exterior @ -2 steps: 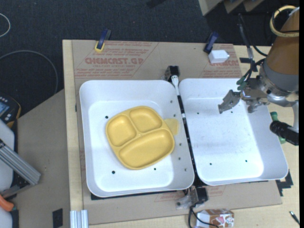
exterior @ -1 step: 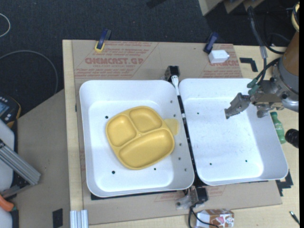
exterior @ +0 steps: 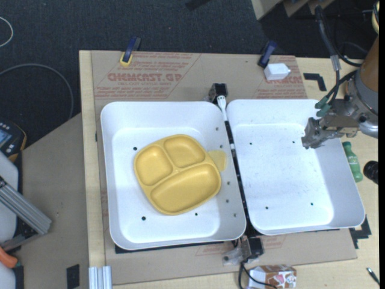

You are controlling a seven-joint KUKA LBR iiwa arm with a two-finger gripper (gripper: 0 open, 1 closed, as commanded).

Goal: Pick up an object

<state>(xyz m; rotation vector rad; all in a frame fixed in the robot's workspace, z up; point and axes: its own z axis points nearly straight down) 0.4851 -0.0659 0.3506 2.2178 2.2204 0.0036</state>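
A yellow divided plate (exterior: 177,173) with three compartments lies in the left white bin (exterior: 114,161), tilted a little, and a small pale yellow piece (exterior: 218,159) pokes out from under its right edge. My gripper (exterior: 311,138) hangs over the upper right part of the right bin (exterior: 283,221), far to the right of the plate. Nothing shows between its fingers.
A green bottle-like object (exterior: 352,160) lies just outside the right bin's right rim. A white block (exterior: 277,71) and blue clamps (exterior: 129,51) sit on the cardboard behind the bins. Cables hang near the arm at the upper right.
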